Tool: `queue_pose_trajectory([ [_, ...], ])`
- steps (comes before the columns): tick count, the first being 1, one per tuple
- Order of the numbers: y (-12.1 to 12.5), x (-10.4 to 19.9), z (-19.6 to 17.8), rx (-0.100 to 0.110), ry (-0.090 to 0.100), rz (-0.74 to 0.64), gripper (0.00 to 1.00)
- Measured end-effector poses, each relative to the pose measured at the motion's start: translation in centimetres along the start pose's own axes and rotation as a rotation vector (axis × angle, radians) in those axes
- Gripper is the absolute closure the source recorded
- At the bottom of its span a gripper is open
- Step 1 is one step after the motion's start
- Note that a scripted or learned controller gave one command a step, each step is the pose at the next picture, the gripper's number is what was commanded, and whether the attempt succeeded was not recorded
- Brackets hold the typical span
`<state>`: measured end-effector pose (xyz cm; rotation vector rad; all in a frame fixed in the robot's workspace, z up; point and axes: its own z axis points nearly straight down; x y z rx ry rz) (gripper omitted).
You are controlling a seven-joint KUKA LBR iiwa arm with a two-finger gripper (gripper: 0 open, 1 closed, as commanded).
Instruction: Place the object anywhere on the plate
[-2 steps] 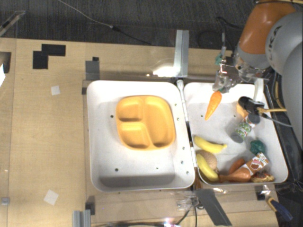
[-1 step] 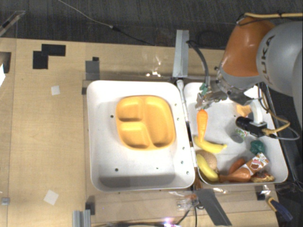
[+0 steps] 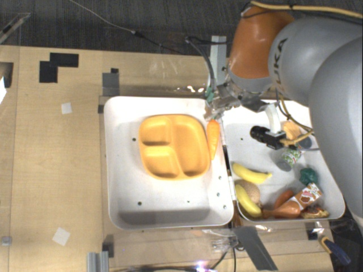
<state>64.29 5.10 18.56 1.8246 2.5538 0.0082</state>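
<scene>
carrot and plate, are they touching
Touching: in the camera view the carrot hangs under the gripper, its side against the plate's right rim, no gap.

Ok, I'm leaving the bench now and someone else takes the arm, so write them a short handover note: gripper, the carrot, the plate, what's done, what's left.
Gripper: at the far edge of the left bin, just above the carrot's top end; whether it grips the carrot can't be judged from here.
Carrot: lengthwise along the right rim of the yellow plate, near the divider between the bins.
Done: carrot is out of the right bin, at the plate's edge.
Left: confirm it rests on the plate, release, withdraw.
</scene>
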Motion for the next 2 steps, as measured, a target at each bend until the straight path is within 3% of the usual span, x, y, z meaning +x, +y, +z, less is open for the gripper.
queue_pose_trajectory([
  [1, -3.37, 0.92, -6.12, -0.003, -0.002, 0.090, 1.00],
  [2, -3.42, 0.92, -5.97, -0.001, -0.002, 0.091, 0.00],
])
